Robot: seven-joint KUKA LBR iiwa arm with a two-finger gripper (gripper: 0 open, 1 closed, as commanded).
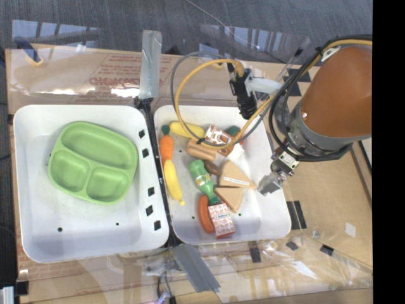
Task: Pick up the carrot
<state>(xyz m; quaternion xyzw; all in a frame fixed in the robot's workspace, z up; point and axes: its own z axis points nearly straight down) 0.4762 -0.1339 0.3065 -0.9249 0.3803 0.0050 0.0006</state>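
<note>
Claw [273, 183] well right of carrot [166, 149]

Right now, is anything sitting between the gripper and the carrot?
Yes. The gripper is at the right bin's right edge; the carrot lies by its left wall. Between them lie a green bottle, a hot dog and sandwich wedges.

Two white bins sit side by side: the left bin [25, 170] holds one green divided plate [93, 162]. The right bin [269, 217] holds one carrot [166, 149], two bananas [172, 180] [185, 130], one green bottle [202, 177] and two sandwich wedges [233, 175] [230, 197].
</note>
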